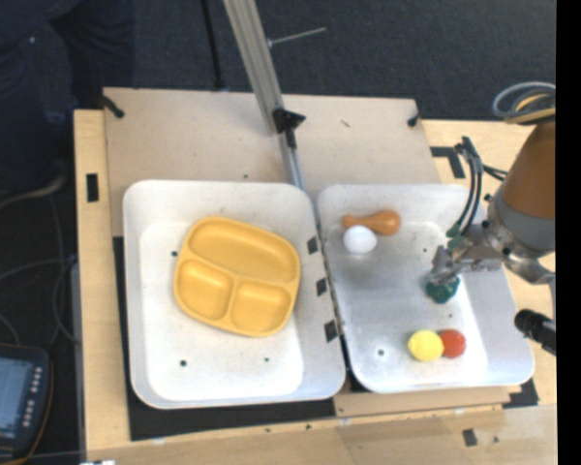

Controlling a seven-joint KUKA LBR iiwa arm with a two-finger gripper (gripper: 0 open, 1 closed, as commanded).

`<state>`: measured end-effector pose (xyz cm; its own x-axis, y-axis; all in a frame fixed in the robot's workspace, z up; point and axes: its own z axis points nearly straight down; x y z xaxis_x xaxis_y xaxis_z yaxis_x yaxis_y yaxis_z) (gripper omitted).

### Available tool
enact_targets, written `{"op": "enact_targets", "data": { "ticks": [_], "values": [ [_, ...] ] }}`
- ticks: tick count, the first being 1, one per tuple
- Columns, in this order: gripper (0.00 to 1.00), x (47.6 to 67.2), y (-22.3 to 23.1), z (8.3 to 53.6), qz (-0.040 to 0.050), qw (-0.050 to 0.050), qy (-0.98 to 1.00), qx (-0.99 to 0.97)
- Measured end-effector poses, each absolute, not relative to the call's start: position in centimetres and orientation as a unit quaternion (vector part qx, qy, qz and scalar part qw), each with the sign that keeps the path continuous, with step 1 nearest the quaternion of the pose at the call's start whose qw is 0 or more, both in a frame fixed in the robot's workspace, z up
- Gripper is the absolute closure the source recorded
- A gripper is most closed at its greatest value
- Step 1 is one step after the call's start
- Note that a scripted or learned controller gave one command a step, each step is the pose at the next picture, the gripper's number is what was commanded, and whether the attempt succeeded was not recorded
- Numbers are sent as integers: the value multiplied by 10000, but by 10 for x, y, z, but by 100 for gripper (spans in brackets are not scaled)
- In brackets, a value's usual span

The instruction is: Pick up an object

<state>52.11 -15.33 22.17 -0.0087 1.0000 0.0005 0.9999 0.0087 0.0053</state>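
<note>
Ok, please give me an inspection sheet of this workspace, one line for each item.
Surface: wooden bench bearing left bin and right bin.
Job's things: in right bin, white ball touching orange drumstick-shaped toy; yellow ball touching red ball; teal object under the gripper.
Clutter: yellow divided plate in left bin.
Grippers: gripper low over teal object; grasp not confirmed.
Cables: black cables beside arm.
Surroundings: metal pole, dark floor, handheld screen device at lower left.

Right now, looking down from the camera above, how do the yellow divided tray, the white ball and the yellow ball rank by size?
1. Yellow divided tray, by far the largest.
2. Yellow ball and white ball look about alike; I can't rank them.
</note>
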Motion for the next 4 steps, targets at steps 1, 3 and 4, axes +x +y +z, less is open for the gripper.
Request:
{"op": "enact_targets", "data": {
  "ticks": [1, 3, 4],
  "values": [
    [100, 528, -97, 236, 21, 13, 7103, 7039],
    [100, 538, 0, 246, 12, 8, 7093, 7049],
    [100, 539, 61, 249, 14, -2, 7103, 7039]
  ]
}}
